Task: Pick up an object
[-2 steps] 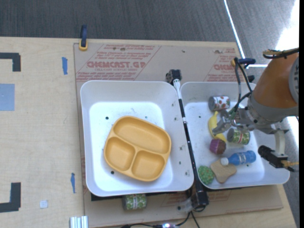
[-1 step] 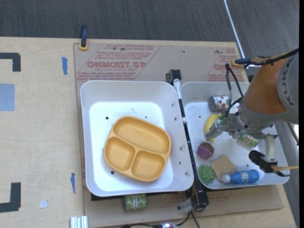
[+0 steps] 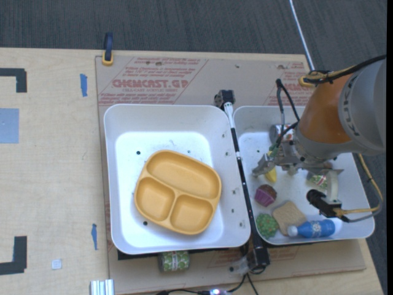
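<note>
Arm: I saw the arm (image 3: 334,115) reaching in from 3 o'clock, bent down over the right bin (image 3: 252,141).
Gripper: the gripper (image 3: 268,166) sat low at about 9 o'clock of that bin. I could not tell whether it was released or clenched, and I saw nothing clearly in its grasp.
Nearest candidates: a yellow piece (image 3: 271,176) lay just beside the gripper at its 6 o'clock. I could not tell whether the two touched. A purple ball (image 3: 265,195) lay further out along the same line.
Other candidates: a green ball (image 3: 267,224) was at 7 o'clock of the bin, a tan block (image 3: 288,215) just beside it, a blue bottle (image 3: 313,229) at 6 o'clock, and a wrapper (image 3: 319,178) near the middle.
Left bin: the left bin (image 3: 123,134) held a yellow plate (image 3: 178,192), well apart from the gripper.
Done: in my judgement, the approach was made.
Left: a confirmed grasp and a lift. Every object I could see rested on a bin floor.
Risk: the candidates lay close together, so I judged a miss or a nudge likely.
</note>
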